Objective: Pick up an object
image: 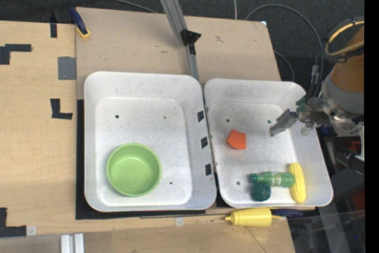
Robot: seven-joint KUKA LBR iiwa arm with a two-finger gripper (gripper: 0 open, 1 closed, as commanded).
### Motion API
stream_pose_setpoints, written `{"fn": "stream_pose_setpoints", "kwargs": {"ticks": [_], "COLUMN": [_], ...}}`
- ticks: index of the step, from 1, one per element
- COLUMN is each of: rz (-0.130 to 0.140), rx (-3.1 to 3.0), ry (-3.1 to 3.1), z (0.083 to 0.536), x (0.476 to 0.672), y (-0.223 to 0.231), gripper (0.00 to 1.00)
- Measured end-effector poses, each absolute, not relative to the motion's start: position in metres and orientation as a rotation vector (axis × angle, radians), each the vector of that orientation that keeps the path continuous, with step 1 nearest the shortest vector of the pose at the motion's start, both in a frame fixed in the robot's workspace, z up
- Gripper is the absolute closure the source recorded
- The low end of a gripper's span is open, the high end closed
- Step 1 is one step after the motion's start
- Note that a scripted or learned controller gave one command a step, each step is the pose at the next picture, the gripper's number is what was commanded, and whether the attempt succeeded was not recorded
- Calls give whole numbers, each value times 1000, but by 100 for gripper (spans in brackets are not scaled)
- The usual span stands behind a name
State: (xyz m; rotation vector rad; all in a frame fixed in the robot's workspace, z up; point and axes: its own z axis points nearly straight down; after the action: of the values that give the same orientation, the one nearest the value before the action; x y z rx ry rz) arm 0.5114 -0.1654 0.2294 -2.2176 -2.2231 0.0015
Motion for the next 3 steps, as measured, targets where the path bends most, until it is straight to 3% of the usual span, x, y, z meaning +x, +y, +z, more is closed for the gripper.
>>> {"fn": "stream_pose_setpoints", "kwargs": {"ticks": [1, 3], "rz": [2, 8], "rx": [-2218, -2215], "ry": [-2223, -2217], "z": [229, 120], "x": [511, 503], "y": [-166, -163], "gripper": [0, 0]}}
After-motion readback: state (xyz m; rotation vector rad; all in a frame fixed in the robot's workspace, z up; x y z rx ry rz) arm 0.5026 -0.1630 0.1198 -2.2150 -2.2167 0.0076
